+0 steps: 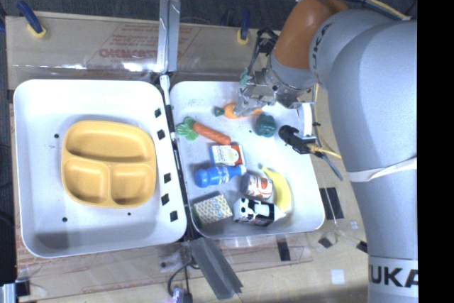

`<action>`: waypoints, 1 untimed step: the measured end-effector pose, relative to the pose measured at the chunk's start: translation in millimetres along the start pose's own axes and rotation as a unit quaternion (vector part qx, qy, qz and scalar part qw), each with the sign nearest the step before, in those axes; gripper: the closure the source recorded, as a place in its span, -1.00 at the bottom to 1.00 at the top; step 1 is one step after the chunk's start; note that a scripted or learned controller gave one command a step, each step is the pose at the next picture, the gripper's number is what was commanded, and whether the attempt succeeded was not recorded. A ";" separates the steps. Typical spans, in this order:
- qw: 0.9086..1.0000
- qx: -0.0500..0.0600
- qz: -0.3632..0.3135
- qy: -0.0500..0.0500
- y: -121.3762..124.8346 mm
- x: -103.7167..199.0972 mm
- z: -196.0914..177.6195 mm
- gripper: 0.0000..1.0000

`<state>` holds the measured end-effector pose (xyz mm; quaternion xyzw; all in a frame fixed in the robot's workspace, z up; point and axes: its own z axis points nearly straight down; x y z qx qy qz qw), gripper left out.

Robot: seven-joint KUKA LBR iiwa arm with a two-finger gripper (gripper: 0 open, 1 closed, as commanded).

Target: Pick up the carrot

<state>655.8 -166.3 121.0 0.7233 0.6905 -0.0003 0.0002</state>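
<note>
Carrot (210, 131) lies in right bin (312, 216), near the left wall, green top at left. Likely light, stiff, smooth plastic; best pinched mid-body across the narrow width. Gripper (248, 101) hovers over a small orange item (228, 110); finger state cannot be told.

The gripper (250, 97) hangs low over the far end of the right bin (206, 92), but its fingertips blur into the metal bracketry above them, so how they stand cannot be told. It covers part of a small orange piece with a green end (227, 110); too little shows to name it. The grey arm (369, 103) hides the right bin's right rim and runs off the bottom edge. The labels on the small can (257, 186) and the black-and-white carton (254, 210) are too small to read, and the carton hides the lower end of the banana (279, 188)
</note>
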 end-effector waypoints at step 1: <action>0.999 0.000 0.053 0.000 -4.2 52.4 -54.5 1.00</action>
